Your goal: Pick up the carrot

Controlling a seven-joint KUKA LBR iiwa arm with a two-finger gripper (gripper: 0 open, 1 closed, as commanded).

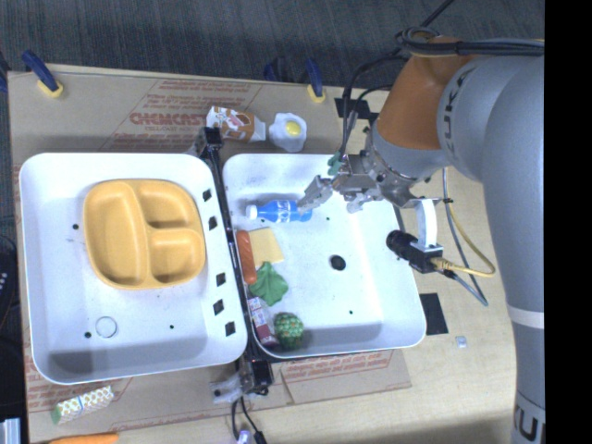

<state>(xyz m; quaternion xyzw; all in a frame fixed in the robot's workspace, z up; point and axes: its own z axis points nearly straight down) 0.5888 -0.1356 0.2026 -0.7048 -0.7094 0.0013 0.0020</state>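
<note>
The carrot (245, 256), a short orange stick, lies lengthwise against the left wall of the right bin (370, 303). Its right side touches a yellow cheese slice (266, 245), and a green leafy piece (269, 285) sits at its near end. My gripper (317, 193) hangs over the far part of the right bin, at the right end of a blue and white bottle (277, 212). It is up and to the right of the carrot and apart from it. Nothing of the carrot is between the gripper's tips.
A dark red sausage-like piece (260, 321) and a green ball (288, 328) lie at the right bin's near left corner. The left bin (55, 340) holds a yellow divided tray (145, 230). Behind the bins sit a small packet (231, 122) and a fried egg toy (289, 131).
</note>
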